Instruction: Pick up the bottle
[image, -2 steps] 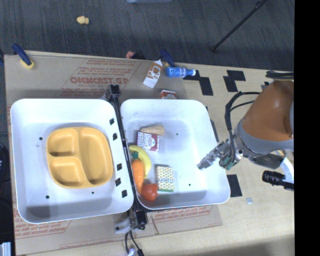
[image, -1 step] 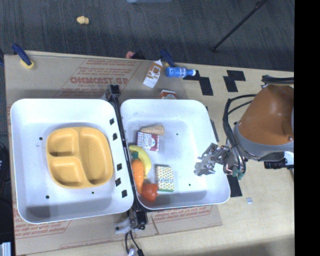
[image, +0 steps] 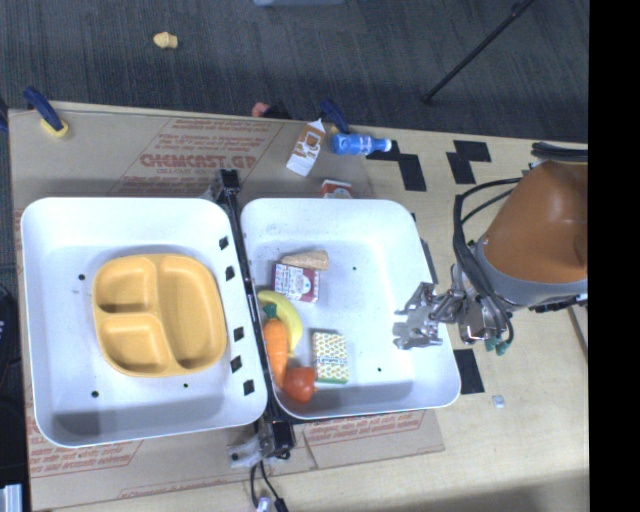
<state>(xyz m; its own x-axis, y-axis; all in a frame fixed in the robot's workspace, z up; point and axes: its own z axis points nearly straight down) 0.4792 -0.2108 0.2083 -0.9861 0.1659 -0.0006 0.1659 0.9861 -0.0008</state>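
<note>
Bottle (image: 356, 145), blue, lying on its side on the bench beyond the bins, at about 12 o'clock from the right bin (image: 395, 222), well apart from the gripper (image: 412, 325). Gripper over that bin's 3 o'clock edge, nothing seen between its tips; whether released or clenched, impossible to tell. Small carton (image: 298, 282) near the bin's middle, bread piece (image: 308, 260) touching it at 12 o'clock. Banana (image: 285, 313), carrot (image: 275, 345) and tomato (image: 298, 383) along the 9 o'clock wall, patterned box (image: 331, 357) just beside them. Yellow divided plate (image: 158, 312) in the left bin (image: 50, 230).
</note>
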